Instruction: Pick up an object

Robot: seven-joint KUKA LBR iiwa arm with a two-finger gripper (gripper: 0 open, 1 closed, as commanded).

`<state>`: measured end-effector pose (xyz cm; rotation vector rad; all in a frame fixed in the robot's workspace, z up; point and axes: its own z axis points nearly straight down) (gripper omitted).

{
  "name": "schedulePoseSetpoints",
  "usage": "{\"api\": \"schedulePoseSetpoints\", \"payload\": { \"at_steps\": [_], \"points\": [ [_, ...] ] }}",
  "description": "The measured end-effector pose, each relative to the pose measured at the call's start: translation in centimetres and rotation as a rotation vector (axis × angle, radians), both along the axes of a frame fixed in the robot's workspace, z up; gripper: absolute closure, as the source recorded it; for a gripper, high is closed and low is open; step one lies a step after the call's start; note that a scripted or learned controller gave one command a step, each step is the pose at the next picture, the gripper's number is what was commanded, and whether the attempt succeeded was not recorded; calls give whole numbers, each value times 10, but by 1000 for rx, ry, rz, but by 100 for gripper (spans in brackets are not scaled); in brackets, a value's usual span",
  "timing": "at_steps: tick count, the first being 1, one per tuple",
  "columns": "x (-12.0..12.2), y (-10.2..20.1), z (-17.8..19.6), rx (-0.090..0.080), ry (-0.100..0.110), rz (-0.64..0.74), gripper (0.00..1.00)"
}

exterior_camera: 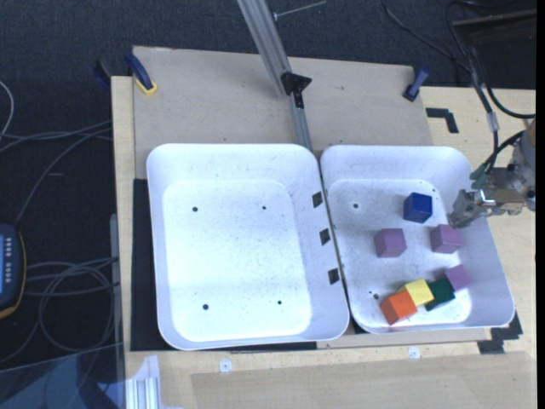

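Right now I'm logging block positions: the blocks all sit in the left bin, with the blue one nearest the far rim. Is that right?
Not quite. In the camera view the blocks all sit in the right bin, not the left bin. The rest holds: the blue block is nearest the far rim.

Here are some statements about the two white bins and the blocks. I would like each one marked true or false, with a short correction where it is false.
1. All blocks lie in the right bin. True.
2. The blue block touches the orange block. False: they lie far apart.
3. The yellow block sits between the orange block and the green block. True.
4. The gripper is over the left bin. False: it is at the right bin's right side.
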<state>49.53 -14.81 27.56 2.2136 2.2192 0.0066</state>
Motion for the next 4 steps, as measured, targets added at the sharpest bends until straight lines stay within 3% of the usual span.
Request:
{"api": "schedulePoseSetpoints", "payload": {
  "at_steps": [4],
  "points": [
    [22, 231, -29, 4, 11, 5, 100]
  ]
}}
